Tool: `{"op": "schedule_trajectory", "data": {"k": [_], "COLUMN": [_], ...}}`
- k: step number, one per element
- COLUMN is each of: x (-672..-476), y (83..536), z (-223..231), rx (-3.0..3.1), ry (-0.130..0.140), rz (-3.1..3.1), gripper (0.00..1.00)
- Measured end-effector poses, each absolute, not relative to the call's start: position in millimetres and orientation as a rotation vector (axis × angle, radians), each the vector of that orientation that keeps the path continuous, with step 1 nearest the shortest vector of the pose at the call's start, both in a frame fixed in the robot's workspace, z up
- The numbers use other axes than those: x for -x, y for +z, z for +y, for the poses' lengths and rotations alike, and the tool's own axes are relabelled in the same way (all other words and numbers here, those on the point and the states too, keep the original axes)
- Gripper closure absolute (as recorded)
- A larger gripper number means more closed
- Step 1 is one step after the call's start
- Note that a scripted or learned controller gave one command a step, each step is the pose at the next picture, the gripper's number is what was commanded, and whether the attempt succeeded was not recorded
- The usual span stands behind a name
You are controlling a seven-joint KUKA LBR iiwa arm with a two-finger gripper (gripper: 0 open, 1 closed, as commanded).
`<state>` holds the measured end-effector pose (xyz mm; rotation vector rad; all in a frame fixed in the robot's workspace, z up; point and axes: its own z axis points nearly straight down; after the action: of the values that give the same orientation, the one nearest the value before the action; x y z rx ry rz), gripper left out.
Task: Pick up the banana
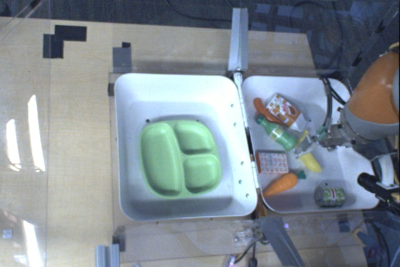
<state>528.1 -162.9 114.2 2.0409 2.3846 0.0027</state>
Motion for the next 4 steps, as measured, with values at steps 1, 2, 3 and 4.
{"op": "schedule_trajectory", "data": {"k": [1,2,3,4], "x": [-511.8,-514.5,-646.0,-646.2], "y": [87.2,99.3,85.6,86.0], "z": [-197.1,-196.9,-195.6,-195.9], "rx": [-1.92,-1.914,-2.161,-2.16], "ry": [0.006,0.011,0.003,0.003], "rz": [2.48,2.476,2.276,2.274], "gripper": [0.0,1.0,1.0,0.0]}}
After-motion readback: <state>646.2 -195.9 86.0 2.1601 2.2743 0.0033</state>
